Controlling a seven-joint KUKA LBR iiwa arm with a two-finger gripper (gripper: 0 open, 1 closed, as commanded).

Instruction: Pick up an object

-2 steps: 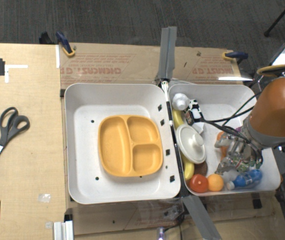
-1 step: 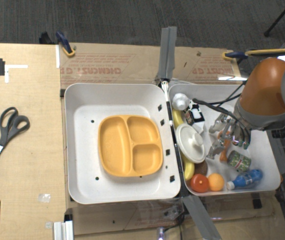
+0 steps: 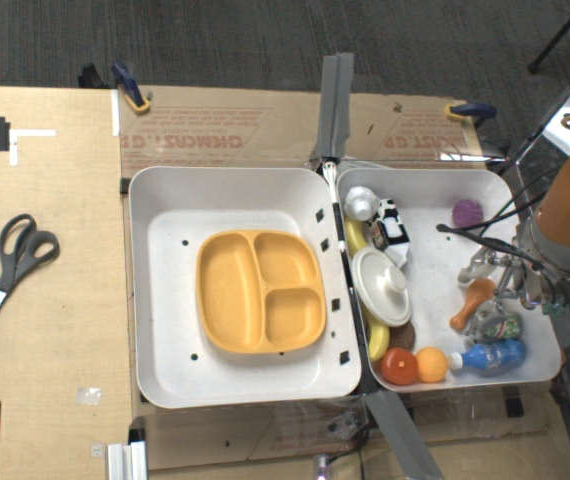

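in the right bin point(image 3: 435, 193), pincer point(image 3: 490, 280) over carrot point(image 3: 470, 303).

The flat brown cardboard sheet point(image 3: 300, 133) behind the two bins carried red printed letters that stood upside down to the camera. On its left part a word like "CHEMICALS" could be made out; on its right part the red print was too small and blurred to read with certainty.
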